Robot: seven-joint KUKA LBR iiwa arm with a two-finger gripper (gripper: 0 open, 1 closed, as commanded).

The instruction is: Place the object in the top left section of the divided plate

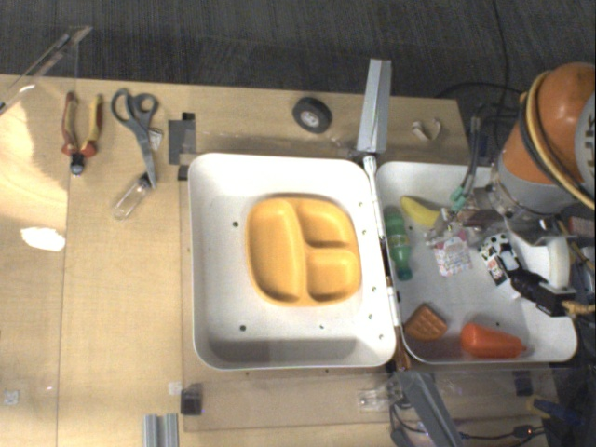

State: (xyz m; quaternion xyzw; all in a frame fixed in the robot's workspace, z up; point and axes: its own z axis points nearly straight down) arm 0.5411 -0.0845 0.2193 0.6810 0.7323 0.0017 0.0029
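The yellow divided plate (304, 250) lies in the middle of the left bin (214, 333), all its sections bare. The arm (559, 128) hangs over the right bin (549, 347), with the gripper (463, 220) low over its upper middle; whether it is clenched or released cannot be told. In that bin lie a banana (421, 211) and a green bottle (398, 243) near the left wall, a waffle (426, 322) and a carrot (490, 341) at the front. Scissors (140, 124) and pliers (80, 128) rest on the counter (93, 343).
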